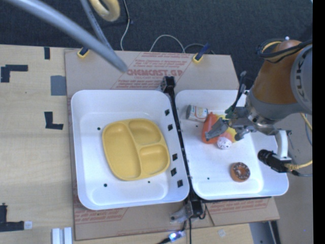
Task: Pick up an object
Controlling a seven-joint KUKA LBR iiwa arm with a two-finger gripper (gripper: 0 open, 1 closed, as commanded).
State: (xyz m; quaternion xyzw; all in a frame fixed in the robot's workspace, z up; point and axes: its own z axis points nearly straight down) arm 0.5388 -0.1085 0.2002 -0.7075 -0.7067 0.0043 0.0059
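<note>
Surface: a pale wooden bench top with black tape marks, carrying a sheet of brown cardboard under two white bins.
Nearest item: one round brown doughnut-like piece lies in the right bin, close to its near edge and apart from the other things.
Left bin: holds one yellow divided tray with three compartments, lying flat at the middle of the bin.
Right bin contents: four things counted, namely the doughnut-like piece, one small white speckled ball, one orange and yellow toy, and one small pale packet at the far side near the divider.
Cluster: the ball sits just beside the toy on its near side; the packet lies just beyond the toy.
Hand: down over the orange and yellow toy, dark fingers at the toy; whether they are spread or closed cannot be told, and no grasp can be confirmed.
Arm: grey with an orange band, reaching in from the right above the right bin.
Far background: dark carpet, a white cable loop, and a grey pole crossing the upper left.
</note>
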